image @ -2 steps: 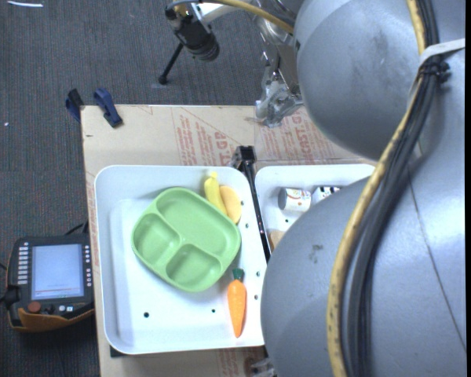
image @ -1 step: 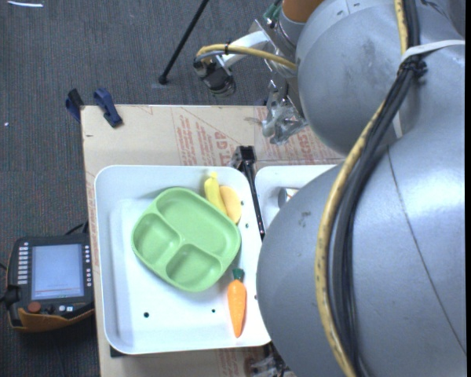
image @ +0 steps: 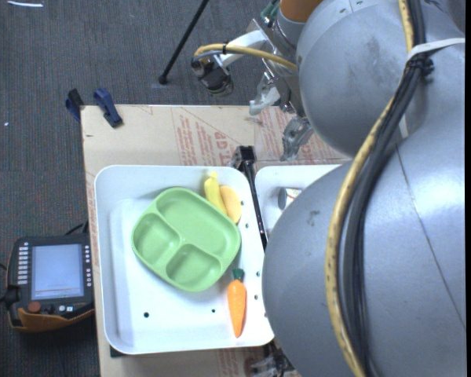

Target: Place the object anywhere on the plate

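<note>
The plate [image: 186, 239], a green one with three compartments, lay tilted in the left white bin [image: 114, 320] with nothing in any compartment, taking up most of the bin's middle. A banana [image: 213, 192] and a paler yellow-orange fruit [image: 231, 203] (touching each other) rested against the plate's upper right rim, and a toy carrot [image: 236, 307] lay just beside its lower right corner. The gripper [image: 286, 120] hung above the bench beyond the bins, and whether it was open or closed I cannot tell.
</note>
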`<state>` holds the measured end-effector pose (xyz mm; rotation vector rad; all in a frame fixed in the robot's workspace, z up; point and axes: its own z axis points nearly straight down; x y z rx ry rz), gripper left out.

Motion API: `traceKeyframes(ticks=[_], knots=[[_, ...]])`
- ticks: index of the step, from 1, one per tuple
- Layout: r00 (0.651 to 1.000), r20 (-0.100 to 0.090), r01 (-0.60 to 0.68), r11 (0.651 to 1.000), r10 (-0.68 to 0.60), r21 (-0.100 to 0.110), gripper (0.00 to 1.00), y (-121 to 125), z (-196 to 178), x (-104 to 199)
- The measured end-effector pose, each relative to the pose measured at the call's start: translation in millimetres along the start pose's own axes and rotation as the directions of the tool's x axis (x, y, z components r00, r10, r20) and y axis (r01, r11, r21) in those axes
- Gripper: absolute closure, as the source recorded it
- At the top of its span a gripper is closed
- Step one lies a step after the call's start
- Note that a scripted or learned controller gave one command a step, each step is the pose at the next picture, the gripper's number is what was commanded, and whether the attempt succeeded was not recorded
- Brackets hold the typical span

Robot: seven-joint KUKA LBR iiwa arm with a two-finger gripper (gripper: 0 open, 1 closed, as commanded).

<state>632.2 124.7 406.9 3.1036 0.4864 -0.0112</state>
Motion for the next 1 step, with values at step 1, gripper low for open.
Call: traceKeyframes(ticks=[1], knots=[[1.000, 0.006, 0.007, 1.000, -0.007, 0.000, 1.00, -3.9, -8.1, 0.6]])
